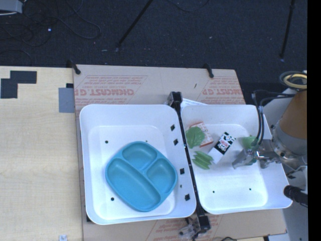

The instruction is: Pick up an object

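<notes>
The right white bin (235, 197) holds several small items. A green leafy piece (194, 136) lies at its upper left, partly over a white and orange packet (205, 141). Below that sits a second green piece (202, 160). A black-and-white patterned carton (223, 143) lies near the middle. A third green piece (248, 141) rests by the right wall. My gripper (243, 160) hangs low over the bin's right side, just below and touching or nearly touching that third green piece. Nothing is clearly seen held.
The left white bin (95, 119) carries a blue divided plate (141, 175). A black divider bar (184, 154) runs between the bins. Both bins stand on brown cardboard (125, 87). My arm's grey body with the orange band (300, 115) overhangs the right bin's right rim.
</notes>
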`<act>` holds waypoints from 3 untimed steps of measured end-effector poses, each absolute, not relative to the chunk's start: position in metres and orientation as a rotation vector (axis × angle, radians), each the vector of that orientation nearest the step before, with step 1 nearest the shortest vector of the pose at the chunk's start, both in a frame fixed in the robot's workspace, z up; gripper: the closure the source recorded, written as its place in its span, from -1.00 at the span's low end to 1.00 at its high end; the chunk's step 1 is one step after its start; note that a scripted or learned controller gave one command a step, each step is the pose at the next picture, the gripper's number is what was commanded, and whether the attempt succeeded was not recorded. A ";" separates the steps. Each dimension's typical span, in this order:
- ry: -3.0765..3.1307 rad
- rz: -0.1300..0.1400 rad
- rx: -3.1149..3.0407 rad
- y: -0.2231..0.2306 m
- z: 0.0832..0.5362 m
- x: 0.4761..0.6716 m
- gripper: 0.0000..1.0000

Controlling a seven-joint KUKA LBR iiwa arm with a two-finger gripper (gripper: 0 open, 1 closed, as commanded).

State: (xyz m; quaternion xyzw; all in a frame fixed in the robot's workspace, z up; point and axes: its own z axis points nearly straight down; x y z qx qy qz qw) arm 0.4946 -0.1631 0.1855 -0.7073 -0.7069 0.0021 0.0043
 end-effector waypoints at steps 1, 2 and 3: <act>-2.215 0.005 -2.217 -0.155 0.139 0.495 -1.00; -2.216 0.004 -2.218 -0.154 0.086 0.494 -1.00; -2.211 0.004 -2.225 -0.156 0.098 0.495 1.00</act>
